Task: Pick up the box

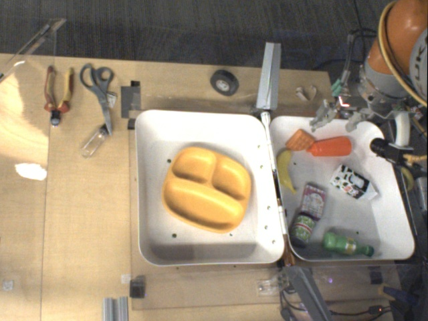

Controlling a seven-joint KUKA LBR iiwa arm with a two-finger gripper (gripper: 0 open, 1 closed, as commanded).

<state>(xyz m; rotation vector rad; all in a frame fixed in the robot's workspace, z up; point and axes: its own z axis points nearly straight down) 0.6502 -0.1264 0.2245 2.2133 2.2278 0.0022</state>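
Observation:
The box (351, 181) is small, white with black patches, and lies tilted on the floor of the right bin (394, 243), toward its right side. My gripper (336, 114) hangs over the back edge of that bin, well behind the box and not touching it. Its fingers stand open with nothing between them. The grey arm with its orange band (401, 25) comes in from the upper right corner.
The right bin also holds an orange carrot (329, 146), an orange waffle piece (300, 140), a banana (285, 170), a purple packet (312, 198), a can (303, 226) and a green bottle (346, 245). A large yellow bread loaf (207, 187) sits in the left bin (154, 239). Scissors (100, 89), pliers (57, 92) and a tape roll (225, 81) lie on the bench.

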